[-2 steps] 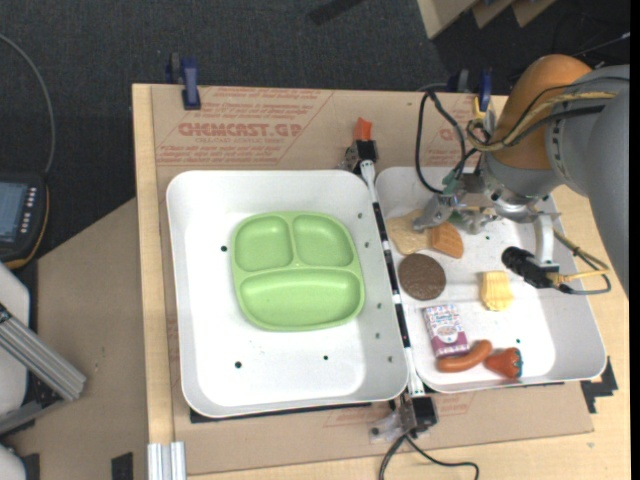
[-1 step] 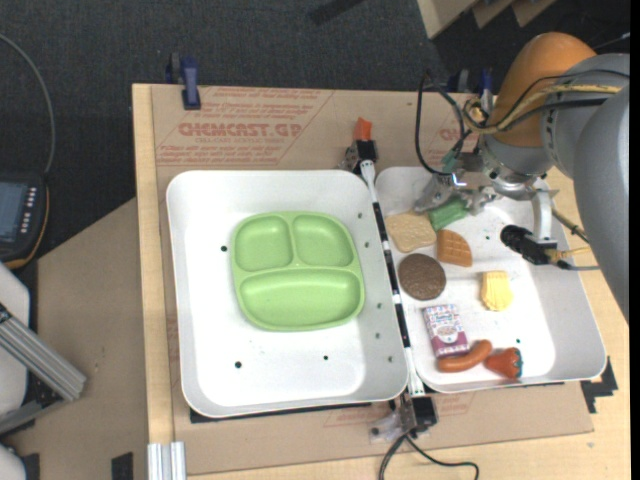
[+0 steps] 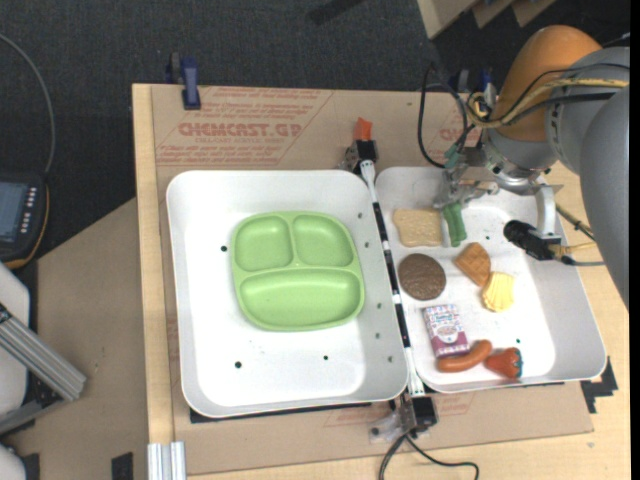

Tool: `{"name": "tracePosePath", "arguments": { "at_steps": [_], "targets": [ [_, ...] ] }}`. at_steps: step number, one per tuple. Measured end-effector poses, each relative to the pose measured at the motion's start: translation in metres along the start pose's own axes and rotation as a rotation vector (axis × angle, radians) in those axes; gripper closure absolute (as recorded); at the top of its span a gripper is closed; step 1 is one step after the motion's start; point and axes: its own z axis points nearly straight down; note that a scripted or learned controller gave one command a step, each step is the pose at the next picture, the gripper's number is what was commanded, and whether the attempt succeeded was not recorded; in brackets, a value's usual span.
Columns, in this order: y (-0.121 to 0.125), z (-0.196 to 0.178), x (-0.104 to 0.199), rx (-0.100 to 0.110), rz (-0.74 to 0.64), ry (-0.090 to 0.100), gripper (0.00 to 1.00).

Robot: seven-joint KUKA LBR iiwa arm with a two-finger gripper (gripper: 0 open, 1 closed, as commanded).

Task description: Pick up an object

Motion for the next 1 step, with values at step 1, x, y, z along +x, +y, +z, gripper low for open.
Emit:
{"name": "tracePosePath", "arguments": {
  "at_steps": [1],
  "targets": [
    [-0.0453,-0.0926,0.058,0.006,-0.003,0.004,1.0]
  ]
}}
